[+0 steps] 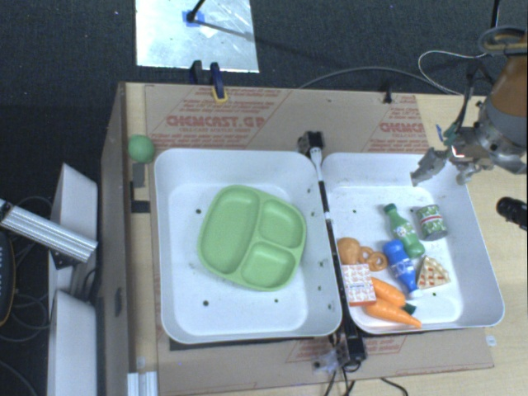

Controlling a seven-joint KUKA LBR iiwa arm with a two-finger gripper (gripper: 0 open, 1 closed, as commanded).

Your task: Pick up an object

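The right bin point(363, 195) holds several small things. A green bottle point(402, 224) and a green can point(430, 221) lie near its middle. Below them are a blue bottle point(400, 264), a waffle wedge point(433, 274), brown pretzels point(361, 253), a red-and-white box point(358, 285) and orange carrots point(389, 300). My gripper point(446, 170) hangs over the bin's far right corner, above and to the right of the can. It is open with nothing between its fingers.
The left bin point(188, 180) carries a green divided plate point(252, 238). A green ball point(141, 148) sits on the bench's left edge. A blue and yellow clamp point(216, 81) and a metal sheet point(196, 23) lie behind the bins. Cables trail near the arm at upper right.
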